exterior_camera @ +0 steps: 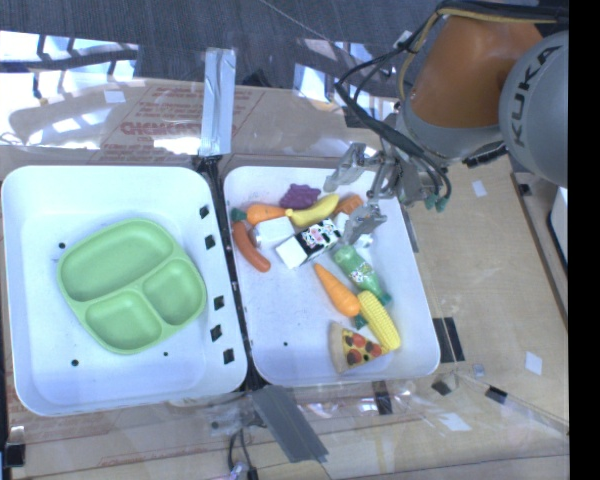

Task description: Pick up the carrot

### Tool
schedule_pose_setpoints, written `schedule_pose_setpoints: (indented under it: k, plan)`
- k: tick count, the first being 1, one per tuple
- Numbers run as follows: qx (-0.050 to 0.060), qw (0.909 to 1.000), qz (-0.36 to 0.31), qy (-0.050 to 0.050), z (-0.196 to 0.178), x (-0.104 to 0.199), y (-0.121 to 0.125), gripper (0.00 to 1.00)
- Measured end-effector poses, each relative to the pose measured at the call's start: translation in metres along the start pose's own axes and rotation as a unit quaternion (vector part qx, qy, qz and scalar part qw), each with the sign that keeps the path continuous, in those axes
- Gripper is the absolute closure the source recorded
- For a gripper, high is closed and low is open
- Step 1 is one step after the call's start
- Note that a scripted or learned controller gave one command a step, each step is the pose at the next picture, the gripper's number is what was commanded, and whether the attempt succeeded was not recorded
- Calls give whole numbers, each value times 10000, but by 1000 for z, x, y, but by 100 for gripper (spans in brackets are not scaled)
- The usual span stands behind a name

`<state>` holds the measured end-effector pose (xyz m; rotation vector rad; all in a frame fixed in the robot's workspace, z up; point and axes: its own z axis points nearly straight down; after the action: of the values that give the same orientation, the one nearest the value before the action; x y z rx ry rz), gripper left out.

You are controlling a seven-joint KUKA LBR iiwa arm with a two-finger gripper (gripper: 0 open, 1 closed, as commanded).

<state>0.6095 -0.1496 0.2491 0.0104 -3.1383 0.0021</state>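
Note:
An orange carrot [337,289] lies slantwise in the lower middle of the right bin [280,360], between a green bottle [359,268] and a corn cob [378,320]. A smaller carrot with a green top [263,213] rests near the bin's upper left. My gripper [358,198] hovers over the bin's upper right corner, above and to the right of the larger carrot. Its fingers [344,171] look spread, with nothing between them. A small orange piece [352,204] lies just beneath it.
The right bin also holds purple grapes [300,194], a banana [315,210], a white block [275,231], a cow-patterned carton [318,236], a reddish sausage [250,246] and a pizza slice [354,346]. A green divided plate [130,283] sits in the left bin [30,368].

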Motion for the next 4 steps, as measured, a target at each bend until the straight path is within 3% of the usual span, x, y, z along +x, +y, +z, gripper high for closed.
schedule_pose_setpoints:
  k: [1,2,3,4]
  plan:
    - [-9,10000,-2,-11,159,80,12,0]
    - [-16,10000,-48,2,151,79,15,100]
    - [9,9971,-755,-48,-16,80,3,100]
    - [-2,9971,-755,-21,-13,81,4,0]
